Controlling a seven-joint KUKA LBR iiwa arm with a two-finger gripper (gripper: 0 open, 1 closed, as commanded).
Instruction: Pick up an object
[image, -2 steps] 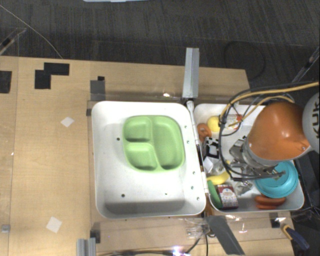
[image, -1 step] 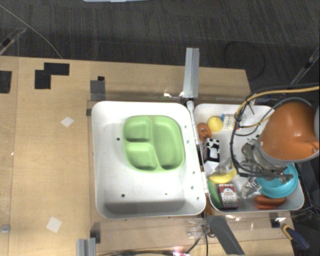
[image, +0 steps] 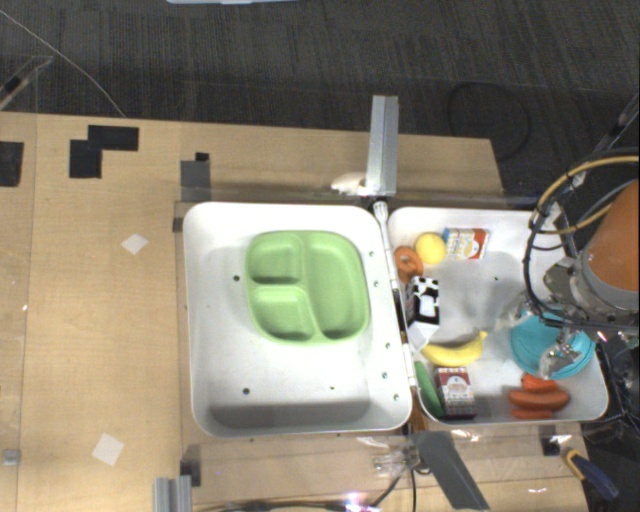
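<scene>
The right bin (image: 500, 300) holds several small objects. A banana (image: 455, 350) lies near its middle, with a red and white box (image: 456, 390) below it at the front left. A yellow ball (image: 430, 248) and an orange-red round fruit (image: 407, 262) sit at the back left beside a small printed carton (image: 466, 242). A black and white checkered item (image: 425, 300) rests along the left wall. A teal bowl (image: 535, 345) and a red-orange sausage-shaped toy (image: 540, 395) lie at the right. My gripper (image: 565, 352) hangs over the teal bowl, its metal tips just above the rim.
The left bin (image: 215, 330) holds a green sectioned plate (image: 305, 285). A metal post (image: 384, 145) stands behind the divider between the bins. Cables loop over the arm at the right edge. The wooden bench extends to the left.
</scene>
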